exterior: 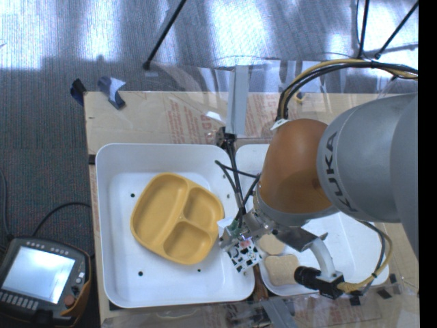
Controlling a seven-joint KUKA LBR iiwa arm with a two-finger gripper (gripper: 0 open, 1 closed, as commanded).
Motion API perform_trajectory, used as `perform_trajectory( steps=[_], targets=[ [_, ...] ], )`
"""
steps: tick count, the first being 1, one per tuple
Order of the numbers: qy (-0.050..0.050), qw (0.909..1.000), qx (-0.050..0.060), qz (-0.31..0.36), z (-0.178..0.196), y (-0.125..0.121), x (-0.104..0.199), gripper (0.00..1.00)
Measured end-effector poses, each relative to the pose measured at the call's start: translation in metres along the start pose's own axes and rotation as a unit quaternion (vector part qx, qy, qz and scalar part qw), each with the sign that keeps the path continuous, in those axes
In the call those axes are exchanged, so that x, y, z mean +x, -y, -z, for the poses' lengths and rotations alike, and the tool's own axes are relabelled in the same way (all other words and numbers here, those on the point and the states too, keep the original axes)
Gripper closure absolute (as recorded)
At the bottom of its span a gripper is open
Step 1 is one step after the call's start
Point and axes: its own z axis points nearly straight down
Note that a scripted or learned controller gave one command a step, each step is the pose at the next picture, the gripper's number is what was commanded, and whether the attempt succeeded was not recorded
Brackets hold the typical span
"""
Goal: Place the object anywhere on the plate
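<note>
Whether the jaws are parted or clenched we cannot tell — the gripper (239, 248) sits at the plate's four o'clock edge, half hidden under the orange wrist band (293, 176). We judge the arm hangs over the seam between the bins because it is crossing from the right bin (369, 279) toward the yellow three-compartment plate (177, 217). A pale tan, bread-like object (281, 268) lies in the right bin at the gripper's four o'clock — flat, rounded, not yet lifted.
</note>
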Motion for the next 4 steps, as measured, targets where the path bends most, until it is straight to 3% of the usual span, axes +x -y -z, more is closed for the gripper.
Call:
perform_trajectory(
  steps=[1,2,3,4],
  targets=[
    [0.0,1.0,0.0,-0.001,0.0,0.0,-0.001,0.0],
    [-0.001,1.0,0.004,-0.004,0.006,0.0,-0.002,1.0],
    [0.0,0.9842,0.0,0.177,-0.019,-0.014,0.039,1.0],
    [0.002,0.9781,-0.002,0.208,0.002,-0.034,-0.047,1.0]
  ],
)
